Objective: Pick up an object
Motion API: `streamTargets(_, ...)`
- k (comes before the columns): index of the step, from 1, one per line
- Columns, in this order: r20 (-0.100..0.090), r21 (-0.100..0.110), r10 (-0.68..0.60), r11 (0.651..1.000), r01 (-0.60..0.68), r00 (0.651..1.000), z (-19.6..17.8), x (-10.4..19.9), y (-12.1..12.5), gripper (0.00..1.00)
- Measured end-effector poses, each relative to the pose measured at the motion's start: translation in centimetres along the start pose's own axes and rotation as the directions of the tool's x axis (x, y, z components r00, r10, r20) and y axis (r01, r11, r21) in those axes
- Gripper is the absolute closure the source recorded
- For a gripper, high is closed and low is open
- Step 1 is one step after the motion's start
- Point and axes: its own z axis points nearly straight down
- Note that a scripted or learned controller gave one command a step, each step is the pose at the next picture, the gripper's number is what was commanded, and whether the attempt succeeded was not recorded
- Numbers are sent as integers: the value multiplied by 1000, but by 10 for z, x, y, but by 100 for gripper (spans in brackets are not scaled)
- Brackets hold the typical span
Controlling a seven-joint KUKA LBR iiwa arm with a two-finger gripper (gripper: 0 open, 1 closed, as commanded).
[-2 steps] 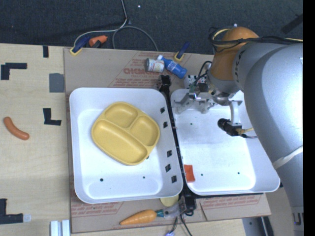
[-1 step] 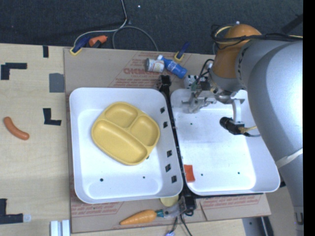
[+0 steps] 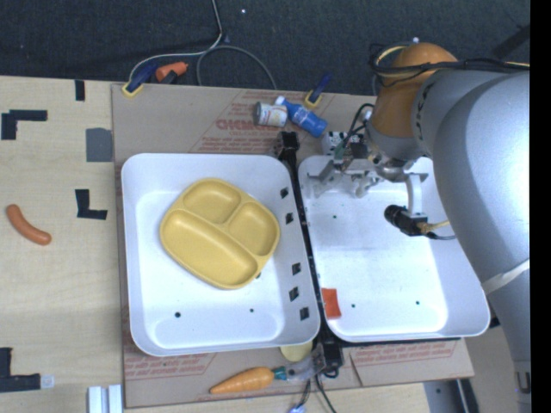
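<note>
In your left bin [image 3: 142,256] lies a yellow tray [image 3: 220,231]. The right bin [image 3: 405,291] has a small orange tag [image 3: 330,301] near-left. The gripper [image 3: 349,172] hangs over its far-left corner.

The arm [image 3: 482,170] covers the right bin's [image 3: 379,317] far corner and runs off-frame.

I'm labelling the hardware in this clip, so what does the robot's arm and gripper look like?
The arm is a thick, rounded tube in smooth light grey, with an orange band above the wrist. The gripper below it is a small cluster of silver metal parts with thin wires around it. A black cylindrical piece with a thin cable sticks out beside it.
</note>
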Motion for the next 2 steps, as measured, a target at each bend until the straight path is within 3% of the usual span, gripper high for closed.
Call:
streamTargets(1, -1, 1, 2, 1000, -2, 1000, 10, 4, -6, 0)
streamTargets(2, -3, 3, 3, 1000, -3, 1000, 4, -11, -1, 0)
